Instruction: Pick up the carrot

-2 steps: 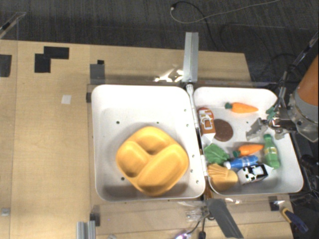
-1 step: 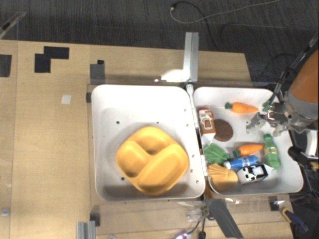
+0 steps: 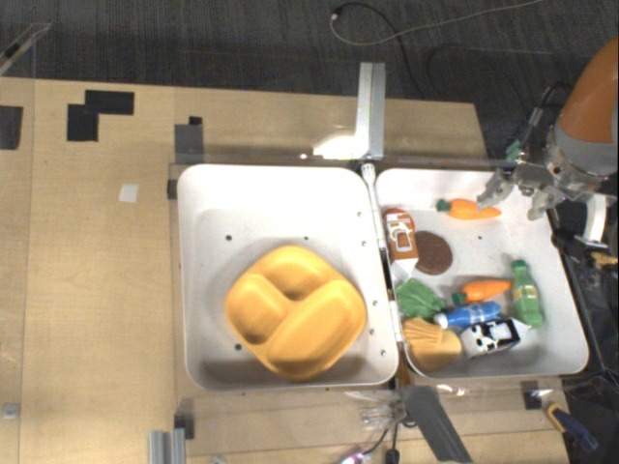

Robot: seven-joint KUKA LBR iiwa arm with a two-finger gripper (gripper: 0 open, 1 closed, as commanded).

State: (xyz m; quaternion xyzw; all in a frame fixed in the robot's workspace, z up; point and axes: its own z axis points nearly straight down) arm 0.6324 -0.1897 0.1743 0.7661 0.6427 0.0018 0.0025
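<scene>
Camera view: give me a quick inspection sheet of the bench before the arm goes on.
Surface: wooden bench bearing a left bin and a right bin.
Job's things: carrot lying at the right bin's far side; a second carrot-like piece lies among the toys.
Clutter: yellow divided dish in the left bin; brown disc, green bottle, blue bottle, cow-patterned toy.
Grippers: gripper just right of the carrot, grasp not clear.
Cables: black cable on the floor.
Surroundings: dark carpet.
</scene>
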